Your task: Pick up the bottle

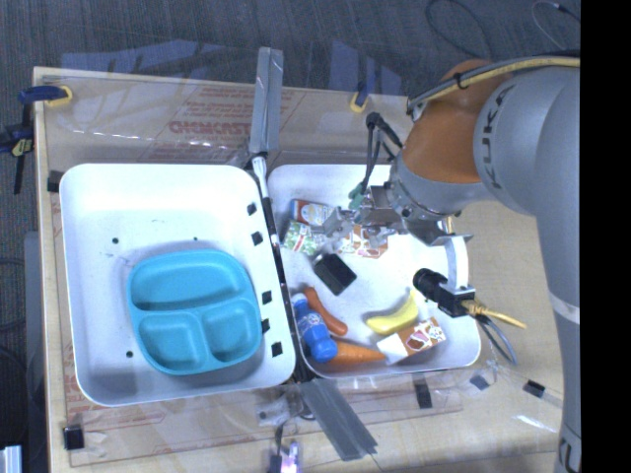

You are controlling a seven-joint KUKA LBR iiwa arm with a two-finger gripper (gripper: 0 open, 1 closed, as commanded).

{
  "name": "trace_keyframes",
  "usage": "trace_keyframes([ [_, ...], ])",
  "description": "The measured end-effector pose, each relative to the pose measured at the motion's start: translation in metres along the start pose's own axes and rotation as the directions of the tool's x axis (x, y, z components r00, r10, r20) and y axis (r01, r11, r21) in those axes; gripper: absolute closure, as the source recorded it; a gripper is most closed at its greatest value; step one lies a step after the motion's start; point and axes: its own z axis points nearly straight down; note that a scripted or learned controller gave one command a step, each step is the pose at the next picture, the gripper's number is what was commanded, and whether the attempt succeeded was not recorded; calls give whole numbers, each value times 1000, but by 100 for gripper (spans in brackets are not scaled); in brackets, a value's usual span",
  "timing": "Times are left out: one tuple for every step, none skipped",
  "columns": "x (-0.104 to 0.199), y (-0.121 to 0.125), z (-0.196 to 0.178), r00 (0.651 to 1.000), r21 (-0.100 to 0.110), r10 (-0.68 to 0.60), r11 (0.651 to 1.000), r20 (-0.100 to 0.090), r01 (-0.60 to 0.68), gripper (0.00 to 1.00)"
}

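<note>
Gripper point(363, 217) low over the upper middle of the right bin point(452, 359), above the crumpled snack packets point(308, 227); cannot tell from this angle how the tool is set, and nothing seen gripped. Blue bottle point(314, 330) lying near the bin's lower left corner, close against the left wall, well apart from the gripper. Just beside the bottle, two orange carrots point(328, 314), one touching its upper side, the other under its lower end. Black block point(334, 272) between bottle and gripper. Yellow banana point(393, 315) further right, with a small printed carton point(418, 340) below it. In the left bin point(94, 200), a blue divided tray point(194, 309).
</note>
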Motion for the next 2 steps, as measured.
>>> trace_keyframes([
  [-77, -33, 52, 979, -2, -204, 979, 1, 204, 0],
  [-76, -32, 52, 979, -2, -204, 979, 1, 204, 0],
])
